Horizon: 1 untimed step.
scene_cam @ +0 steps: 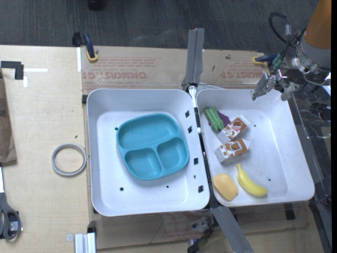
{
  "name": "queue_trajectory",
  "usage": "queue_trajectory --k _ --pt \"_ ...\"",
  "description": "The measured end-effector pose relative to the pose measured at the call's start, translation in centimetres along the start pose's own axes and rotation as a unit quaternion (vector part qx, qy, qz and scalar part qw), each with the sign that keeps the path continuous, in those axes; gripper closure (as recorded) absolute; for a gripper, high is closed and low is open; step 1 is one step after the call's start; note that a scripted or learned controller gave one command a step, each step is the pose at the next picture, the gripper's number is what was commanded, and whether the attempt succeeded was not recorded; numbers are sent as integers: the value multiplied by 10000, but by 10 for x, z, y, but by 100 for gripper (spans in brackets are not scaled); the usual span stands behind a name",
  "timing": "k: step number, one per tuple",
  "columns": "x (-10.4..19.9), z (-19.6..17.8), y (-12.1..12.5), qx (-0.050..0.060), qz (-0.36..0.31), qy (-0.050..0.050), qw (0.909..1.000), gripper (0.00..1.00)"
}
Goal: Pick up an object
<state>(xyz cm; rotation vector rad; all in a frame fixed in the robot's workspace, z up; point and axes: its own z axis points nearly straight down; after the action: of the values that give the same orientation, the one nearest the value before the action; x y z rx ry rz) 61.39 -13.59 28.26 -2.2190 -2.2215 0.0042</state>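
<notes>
1. The arm (320,25), grey with an orange band, reaches in from the upper right, and its jaws (274,83) hang over the far rim of the right bin (295,141), near its back right corner.
2. Whether the jaws are spread or pressed together cannot be told at this size; nothing shows between them.
3. The things to pick lie in the right bin, all well apart from the jaws.
4. A green vegetable (213,118) lies near the bin's left wall, with a purple item (224,118) just beside it.
5. Two small cartons sit in the middle: the upper carton (233,129) touches the purple item, and the lower carton (231,151) lies just in front of the upper one.
6. Toward the front rim, a banana (249,182) lies beside an orange-yellow piece (225,186) in the front left corner.
7. The left bin (100,157) holds a blue divided plate (152,146) with three compartments.
8. On the wooden worktop (37,115) to the left lie a grey ring (68,159) and, at the lower edge, a pair of scissors (9,221).
</notes>
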Motion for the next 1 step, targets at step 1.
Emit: queue_trajectory --k 1 --pt "-14 41 -43 -4 -789 1 9969 0"
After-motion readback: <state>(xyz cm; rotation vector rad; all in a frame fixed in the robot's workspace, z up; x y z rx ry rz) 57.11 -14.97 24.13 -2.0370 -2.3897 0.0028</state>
